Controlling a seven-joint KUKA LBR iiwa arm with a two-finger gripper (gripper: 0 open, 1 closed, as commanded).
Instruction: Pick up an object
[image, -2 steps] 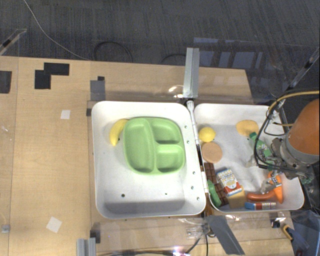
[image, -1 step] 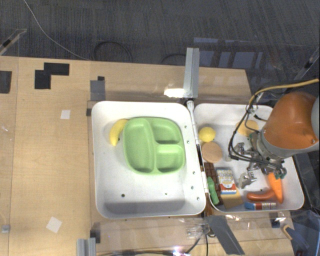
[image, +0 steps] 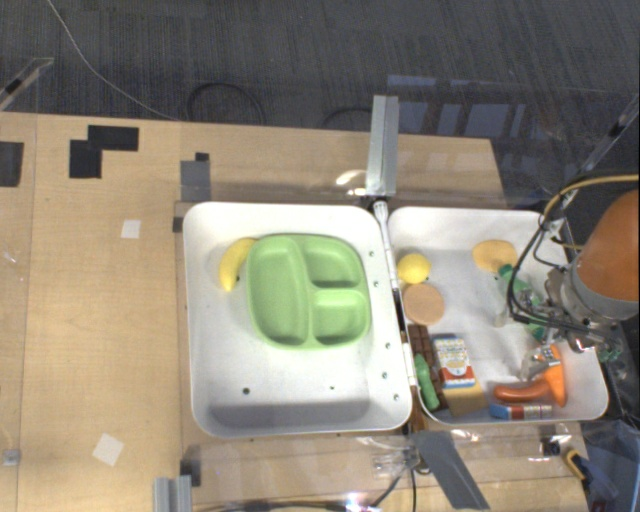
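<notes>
The task was judged to be at an early stage: nothing was seen lifted, and every object lay in the bins on the counter (image: 90, 330). The end effector (image: 553, 345) was positioned low over the far right part of the right bin (image: 470, 225), below the arm's orange band (image: 612, 250) and amid dark and green cabling; whether it was open or closed could not be told, since that part was cluttered and partly hidden by the wrist. No object was seen to be gripped. The nearest candidate was an orange carrot-like toy (image: 530, 388), which lay just beside and slightly below the end effector, near the bin's lower right corner. Further left in the same bin a small printed box (image: 455, 362), a round tan disc (image: 423, 303), a yellow lemon-like ball (image: 413, 268) and a pale yellow piece (image: 492, 255) were scattered, all apart from the end effector. In the left bin (image: 290, 415) a green divided tray (image: 305, 288) was set, with a banana (image: 233, 264) touching its left edge, well apart from the arm. The grasp and lift were judged to remain undone, the orange toy being the likeliest target.
</notes>
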